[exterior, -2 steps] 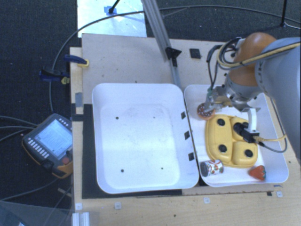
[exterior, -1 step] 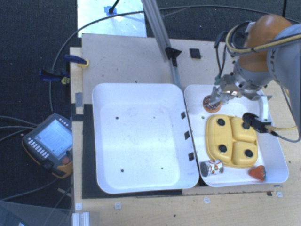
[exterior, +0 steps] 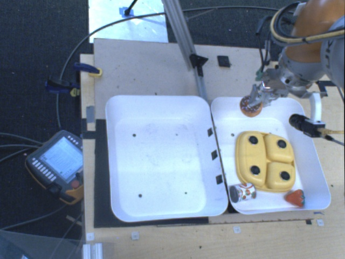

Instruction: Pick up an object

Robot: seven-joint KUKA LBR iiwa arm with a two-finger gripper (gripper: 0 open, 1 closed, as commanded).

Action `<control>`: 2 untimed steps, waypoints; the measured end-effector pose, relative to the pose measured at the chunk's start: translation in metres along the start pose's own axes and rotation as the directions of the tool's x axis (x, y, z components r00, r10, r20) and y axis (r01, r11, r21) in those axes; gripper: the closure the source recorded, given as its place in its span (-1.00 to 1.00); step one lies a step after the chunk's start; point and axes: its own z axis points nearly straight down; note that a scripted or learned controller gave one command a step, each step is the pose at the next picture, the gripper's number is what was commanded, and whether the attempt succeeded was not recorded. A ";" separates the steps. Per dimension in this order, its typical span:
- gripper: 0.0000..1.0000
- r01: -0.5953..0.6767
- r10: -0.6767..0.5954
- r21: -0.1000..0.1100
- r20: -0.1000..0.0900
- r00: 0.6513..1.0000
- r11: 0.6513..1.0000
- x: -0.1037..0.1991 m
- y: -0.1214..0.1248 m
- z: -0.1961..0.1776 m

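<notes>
My gripper [exterior: 254, 101] hangs over the back rim of the right bin [exterior: 318, 185]. A small round brown object [exterior: 249, 108] sits at its fingertips, gripped between the fingers and overlapping the bin's rim. Further forward in the same bin lies a yellow block with four rounded lobes [exterior: 265, 161]. A small can [exterior: 242, 192] lies on its side at the front left of that bin. At the front right is a red strawberry-like piece [exterior: 295, 198].
The left bin [exterior: 116, 144] adjoins the right one along a hinged middle edge. A slanted metal pole [exterior: 180, 28] crosses the bench's back. A black sensor [exterior: 304, 124] hangs over the right bin's right side. A teach pendant [exterior: 56, 163] lies off the bench to the left.
</notes>
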 end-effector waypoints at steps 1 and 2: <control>1.00 0.000 0.000 0.001 0.000 1.000 1.000 0.000 0.002 -0.055; 1.00 0.004 -0.004 0.007 -0.002 1.000 1.000 0.058 0.000 -0.050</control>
